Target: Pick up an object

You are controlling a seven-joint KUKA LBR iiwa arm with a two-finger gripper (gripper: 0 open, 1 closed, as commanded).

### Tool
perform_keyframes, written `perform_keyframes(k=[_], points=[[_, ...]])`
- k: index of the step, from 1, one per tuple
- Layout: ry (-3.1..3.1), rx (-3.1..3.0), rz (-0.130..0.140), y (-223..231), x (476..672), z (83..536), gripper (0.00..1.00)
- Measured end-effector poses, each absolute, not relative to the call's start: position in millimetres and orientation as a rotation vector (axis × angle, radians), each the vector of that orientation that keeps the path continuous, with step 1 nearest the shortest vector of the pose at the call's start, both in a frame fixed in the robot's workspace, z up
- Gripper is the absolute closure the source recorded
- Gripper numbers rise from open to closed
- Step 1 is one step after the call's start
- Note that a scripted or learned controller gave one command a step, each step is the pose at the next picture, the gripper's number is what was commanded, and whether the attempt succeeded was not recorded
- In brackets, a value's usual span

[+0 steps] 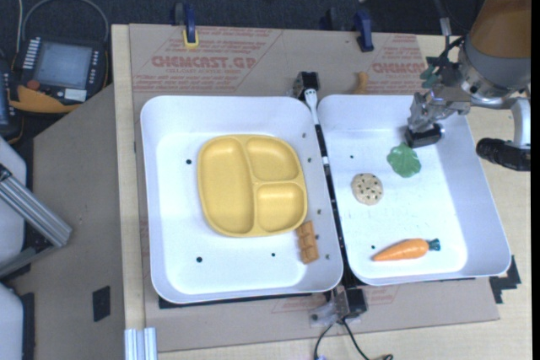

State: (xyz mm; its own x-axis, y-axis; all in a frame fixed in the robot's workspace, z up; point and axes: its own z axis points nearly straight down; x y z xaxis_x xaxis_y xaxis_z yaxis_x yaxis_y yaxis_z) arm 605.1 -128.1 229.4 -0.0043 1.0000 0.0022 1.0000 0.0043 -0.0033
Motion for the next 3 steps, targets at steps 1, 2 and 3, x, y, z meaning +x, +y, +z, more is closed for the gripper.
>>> perform_keyframes(k=[1,2,3], points=[[-2.224,-2.213,0.001,-79.9,588.5,219.7,1.00],[-2.225,-2.212,0.000,-21.9,578.3,229.7,1.00],[-2.225,-2.213,0.001,23.3,571.4,233.0,1.00]])
